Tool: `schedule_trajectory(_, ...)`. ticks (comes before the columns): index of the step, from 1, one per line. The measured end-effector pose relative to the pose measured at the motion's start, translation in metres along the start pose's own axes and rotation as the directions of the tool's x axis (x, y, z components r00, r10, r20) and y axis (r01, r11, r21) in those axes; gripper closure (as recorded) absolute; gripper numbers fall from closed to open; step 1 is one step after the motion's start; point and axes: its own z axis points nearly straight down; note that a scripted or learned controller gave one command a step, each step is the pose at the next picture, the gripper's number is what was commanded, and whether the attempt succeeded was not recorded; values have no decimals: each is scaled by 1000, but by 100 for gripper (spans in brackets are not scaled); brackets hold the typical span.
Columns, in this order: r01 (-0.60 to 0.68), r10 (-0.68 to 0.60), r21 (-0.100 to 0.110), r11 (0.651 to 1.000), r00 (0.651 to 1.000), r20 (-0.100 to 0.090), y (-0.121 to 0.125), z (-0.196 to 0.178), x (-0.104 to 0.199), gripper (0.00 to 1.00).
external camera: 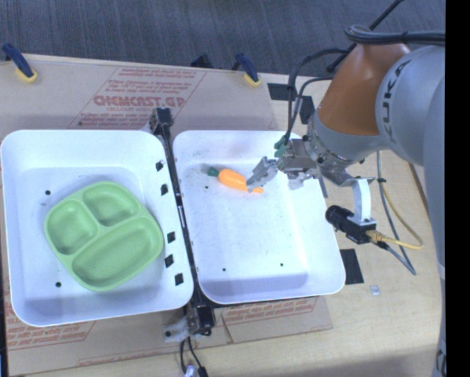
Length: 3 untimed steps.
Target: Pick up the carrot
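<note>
On the cardboard-covered bench, the carrot (235,181) lies in the right bin's (297,269) far half, long axis across the bin, and the gripper (260,175) sits right at its orange tip, fingers parted, not yet around it.

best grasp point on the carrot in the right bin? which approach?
Grip the carrot across its thick orange middle, probably from straight above. It lies flat on the right bin's floor, green top toward the divider, narrow tip beside the gripper. Fingers should straddle its short axis; the tip would likely slip.
</note>
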Motion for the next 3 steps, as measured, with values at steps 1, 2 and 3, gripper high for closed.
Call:
schedule_trajectory(1,2,-2,1,1000,1000,1,41,140,1,0)
schedule_trajectory(2,0,0,-1,1000,1000,0,99,138,-4,0)
schedule_trajectory(3,-2,2,-2,1000,1000,2,98,120,-75,0)
